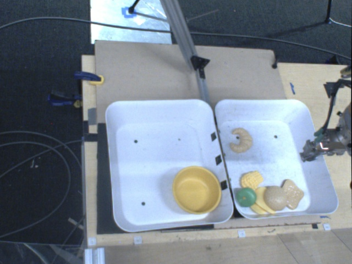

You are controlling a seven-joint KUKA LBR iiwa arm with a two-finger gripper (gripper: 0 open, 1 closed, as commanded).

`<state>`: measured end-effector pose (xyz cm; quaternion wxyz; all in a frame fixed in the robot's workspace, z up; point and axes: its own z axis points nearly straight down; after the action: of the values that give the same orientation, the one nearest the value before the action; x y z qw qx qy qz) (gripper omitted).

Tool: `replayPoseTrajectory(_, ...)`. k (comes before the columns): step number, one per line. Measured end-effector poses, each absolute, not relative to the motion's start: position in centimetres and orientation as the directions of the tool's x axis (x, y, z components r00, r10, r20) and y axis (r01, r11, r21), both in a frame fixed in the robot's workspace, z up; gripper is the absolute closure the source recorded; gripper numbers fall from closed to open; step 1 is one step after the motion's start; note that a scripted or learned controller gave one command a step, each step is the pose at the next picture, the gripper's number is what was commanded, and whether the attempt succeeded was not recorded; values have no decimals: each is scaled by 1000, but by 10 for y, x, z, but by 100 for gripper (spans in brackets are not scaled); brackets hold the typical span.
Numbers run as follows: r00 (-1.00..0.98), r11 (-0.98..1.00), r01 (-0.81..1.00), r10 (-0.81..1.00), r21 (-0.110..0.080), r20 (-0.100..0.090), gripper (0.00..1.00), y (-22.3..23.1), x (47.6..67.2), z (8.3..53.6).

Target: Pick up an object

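A smooth yellow bowl, round and glossy, sits in the left bin. The right bin holds a curled tan croissant, bumpy corn, a green disc and a beige cookie. The gripper hangs over that bin's right rim; I cannot tell how far open it is.

One fixed camera looks steeply down on both white bins from above.
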<state>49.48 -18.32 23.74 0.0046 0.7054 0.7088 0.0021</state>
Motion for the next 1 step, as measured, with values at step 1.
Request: replayPoseTrajectory(1,-5,5,1000,1000,4,-1,100,-183,496,245)
